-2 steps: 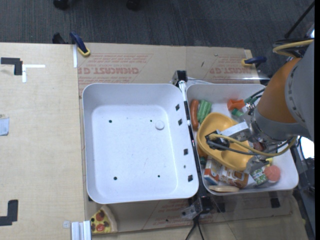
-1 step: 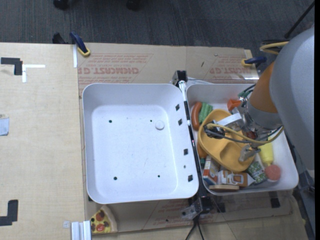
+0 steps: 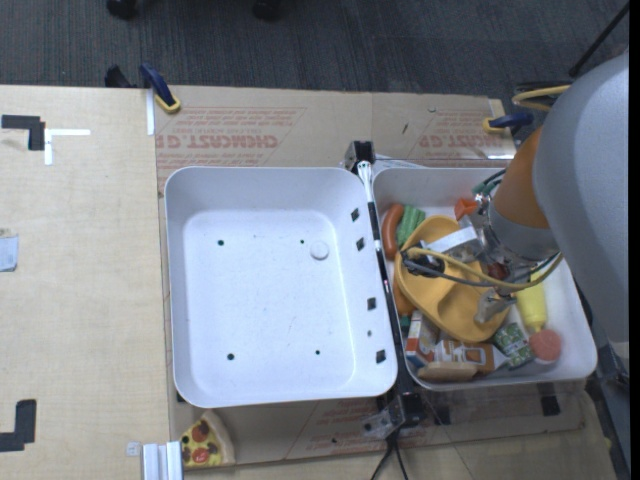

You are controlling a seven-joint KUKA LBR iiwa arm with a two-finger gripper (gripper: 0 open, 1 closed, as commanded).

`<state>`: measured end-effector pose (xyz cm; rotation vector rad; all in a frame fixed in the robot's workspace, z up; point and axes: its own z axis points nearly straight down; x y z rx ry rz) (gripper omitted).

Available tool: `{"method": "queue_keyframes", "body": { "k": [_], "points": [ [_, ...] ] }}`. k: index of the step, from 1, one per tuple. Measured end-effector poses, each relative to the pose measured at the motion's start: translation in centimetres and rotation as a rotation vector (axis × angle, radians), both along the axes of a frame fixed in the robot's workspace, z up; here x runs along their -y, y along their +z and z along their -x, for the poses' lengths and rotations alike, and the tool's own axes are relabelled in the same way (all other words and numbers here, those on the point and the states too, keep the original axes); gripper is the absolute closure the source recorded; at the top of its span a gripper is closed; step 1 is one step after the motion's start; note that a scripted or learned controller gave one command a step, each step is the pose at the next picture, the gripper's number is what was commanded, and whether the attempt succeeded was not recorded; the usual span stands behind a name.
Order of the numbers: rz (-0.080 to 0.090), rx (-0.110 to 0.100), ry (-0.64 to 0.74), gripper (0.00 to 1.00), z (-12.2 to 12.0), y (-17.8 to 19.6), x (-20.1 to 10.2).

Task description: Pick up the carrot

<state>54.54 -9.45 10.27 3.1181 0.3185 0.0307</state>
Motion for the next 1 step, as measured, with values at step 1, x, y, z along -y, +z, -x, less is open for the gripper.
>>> {"method": "queue_keyframes", "body": {
  "k": [1],
  "points": [
    [-0.001,0.002,0.011,0.00,0.09,-0.04,0.07]
  ]
}}
